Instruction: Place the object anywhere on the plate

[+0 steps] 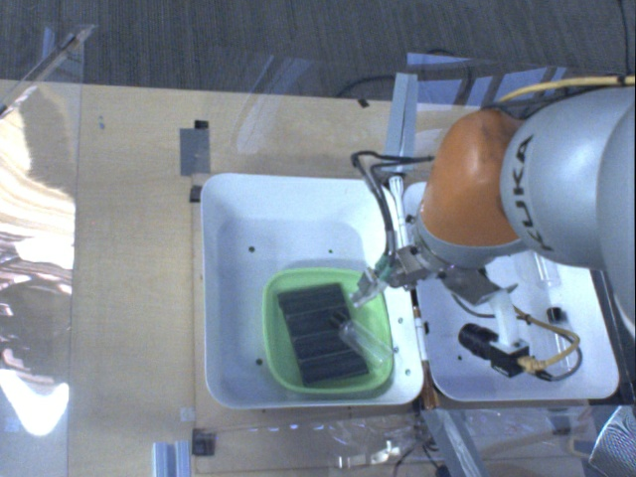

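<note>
A green plate [281, 361] lies in the front right part of the left white bin [234, 266]. On the plate rests a black ridged rectangular object [318, 336], lying flat and slightly askew. My gripper [362, 314] hangs over the plate's right side, at the black object's right edge. Its two translucent fingers [364, 288] are spread apart, one by the object's upper right corner and one lower down beside its right edge. Nothing is clamped between them.
The right white bin [586, 381] sits beside the left one, with the arm's orange band [467, 187] and grey body above the wall between them. Pale wooden bench [109, 266] surrounds the bins.
</note>
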Controlling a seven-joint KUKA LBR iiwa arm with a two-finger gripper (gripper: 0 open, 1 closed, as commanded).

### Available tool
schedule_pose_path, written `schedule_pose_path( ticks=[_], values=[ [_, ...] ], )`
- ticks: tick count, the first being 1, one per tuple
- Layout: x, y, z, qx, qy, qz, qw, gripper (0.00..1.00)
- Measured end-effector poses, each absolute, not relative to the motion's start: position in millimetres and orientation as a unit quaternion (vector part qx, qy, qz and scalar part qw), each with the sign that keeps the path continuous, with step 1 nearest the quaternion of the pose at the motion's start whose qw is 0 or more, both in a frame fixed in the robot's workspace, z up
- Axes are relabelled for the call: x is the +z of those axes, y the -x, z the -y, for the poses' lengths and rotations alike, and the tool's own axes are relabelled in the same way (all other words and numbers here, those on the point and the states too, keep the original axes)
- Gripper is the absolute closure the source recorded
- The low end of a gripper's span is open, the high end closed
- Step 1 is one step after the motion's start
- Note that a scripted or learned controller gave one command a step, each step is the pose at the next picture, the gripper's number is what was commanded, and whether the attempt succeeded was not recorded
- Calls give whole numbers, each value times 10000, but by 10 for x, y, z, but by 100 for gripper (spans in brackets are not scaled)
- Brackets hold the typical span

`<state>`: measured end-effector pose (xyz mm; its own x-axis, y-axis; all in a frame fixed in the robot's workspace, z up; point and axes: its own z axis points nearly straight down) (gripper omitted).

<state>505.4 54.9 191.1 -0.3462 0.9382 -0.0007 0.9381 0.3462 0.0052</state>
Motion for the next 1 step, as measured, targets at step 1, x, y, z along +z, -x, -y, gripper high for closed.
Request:
schedule_pose_path(
  ticks=[1],
  values=[
    [2214, -5018, -257, 24, -5784, -8158, 29, 0]
  ],
)
